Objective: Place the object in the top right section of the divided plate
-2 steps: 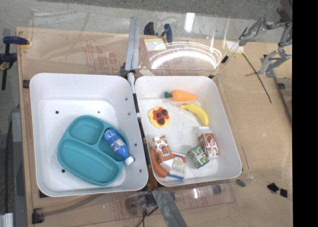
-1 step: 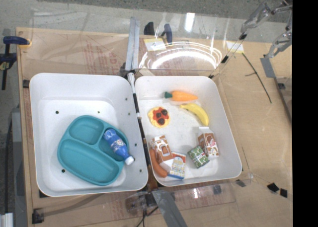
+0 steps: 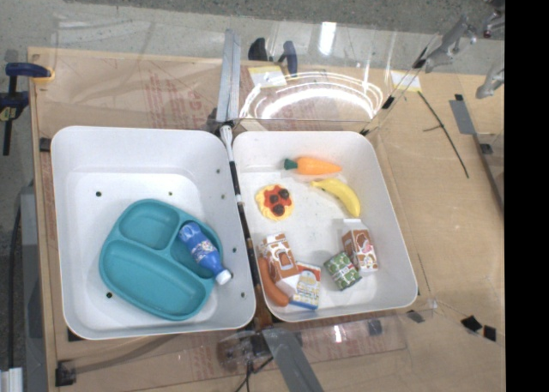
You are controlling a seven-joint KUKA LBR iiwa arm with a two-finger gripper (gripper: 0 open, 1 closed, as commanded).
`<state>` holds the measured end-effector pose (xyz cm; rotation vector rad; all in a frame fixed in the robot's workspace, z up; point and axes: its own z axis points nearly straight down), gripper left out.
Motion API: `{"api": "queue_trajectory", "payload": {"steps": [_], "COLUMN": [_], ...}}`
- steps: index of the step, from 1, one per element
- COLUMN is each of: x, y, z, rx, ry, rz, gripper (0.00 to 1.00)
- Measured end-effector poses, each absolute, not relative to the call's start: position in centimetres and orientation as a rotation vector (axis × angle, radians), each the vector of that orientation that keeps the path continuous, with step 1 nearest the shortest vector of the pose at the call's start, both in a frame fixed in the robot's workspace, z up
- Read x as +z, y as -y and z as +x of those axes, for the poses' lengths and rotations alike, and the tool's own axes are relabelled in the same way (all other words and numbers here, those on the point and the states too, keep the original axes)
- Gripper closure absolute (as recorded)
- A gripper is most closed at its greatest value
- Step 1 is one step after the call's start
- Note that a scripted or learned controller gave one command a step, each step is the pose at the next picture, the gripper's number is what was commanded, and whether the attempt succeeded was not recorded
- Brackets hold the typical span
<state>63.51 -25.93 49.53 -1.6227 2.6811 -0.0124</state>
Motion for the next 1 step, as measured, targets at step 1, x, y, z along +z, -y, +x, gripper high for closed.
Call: {"api": "queue_trajectory", "payload": {"steps": [1], "x": [45.34], "y": [25.89], "z": [65.34], "rx": [-0.002], "ry": [-2.384], "rz": [-2.043], "gripper": [0.0]}}
